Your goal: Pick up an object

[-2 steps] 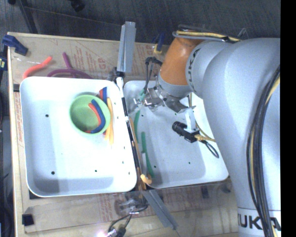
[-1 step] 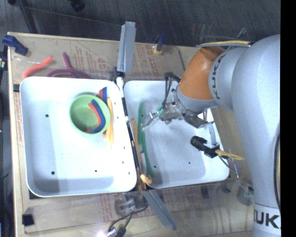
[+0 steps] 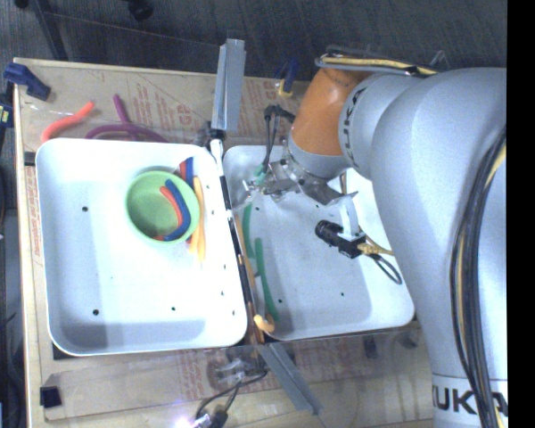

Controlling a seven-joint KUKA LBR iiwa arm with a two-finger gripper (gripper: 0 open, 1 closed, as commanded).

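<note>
Over the right bin (image 3: pixel 321 303), far left corner, hangs the gripper (image 3: pixel 266 182), state unclear; a green rod (image 3: pixel 260 262) lies nearby.

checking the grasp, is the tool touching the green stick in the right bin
Cannot tell. Camera view puts the tool near the top of the green stick, but neither contact nor gap shows plainly.

Smooth white plastic bins (image 3: pixel 116 319); glossy green bowl (image 3: pixel 156 208); rough wood bench (image 3: pixel 143 87).
</note>
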